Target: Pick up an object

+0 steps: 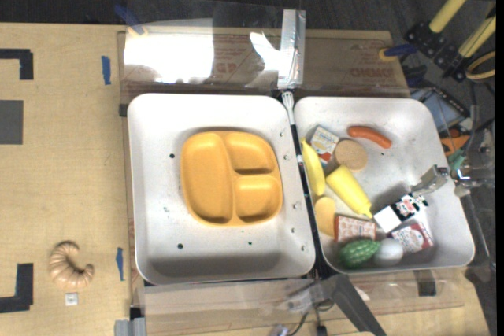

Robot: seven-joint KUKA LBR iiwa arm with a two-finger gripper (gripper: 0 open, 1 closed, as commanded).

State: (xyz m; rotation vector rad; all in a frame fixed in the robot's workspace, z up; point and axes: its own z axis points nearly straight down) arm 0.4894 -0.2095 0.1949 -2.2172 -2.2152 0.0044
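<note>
Reaching in from the right edge of the frame, my pincer (pixel 435 179) sits low over the right rim of the right bin (pixel 409 108). What shows of my arm is a small metallic piece at mid-height. Whether the pincer is spread or pressed together I cannot tell, and I see nothing gripped in it.

Item 1: black-and-white carton (pixel 402 210), the closest thing to my pincer, just below and left of it in the frame, lying tilted on the bin floor. Contact between the two I cannot make out.

Item 2: red-and-white packet (pixel 417 237), touching the carton's lower side, near the bin's lower right corner.

Item 3: white ball (pixel 390 250) and green striped fruit (pixel 358 252), side by side along the bin's lower wall.

Item 4: red box (pixel 354 228), just above the green fruit.

Item 5: yellow wedge (pixel 348 189), slanting across the bin's middle, with a yellow round piece (pixel 324 216) beside its lower end and a banana (pixel 313 169) against the left wall.

Item 6: tan disc (pixel 352 156), small printed box (pixel 323 140) and orange-red sausage (pixel 368 136), in the bin's upper half.

Item 7: left bin (pixel 150 130), holding a yellow divided tray (pixel 232 175) at its centre.

Item 8: croissant (pixel 71 264), on the wooden bench (pixel 55 90) at lower left of the frame, well apart from my pincer.
</note>
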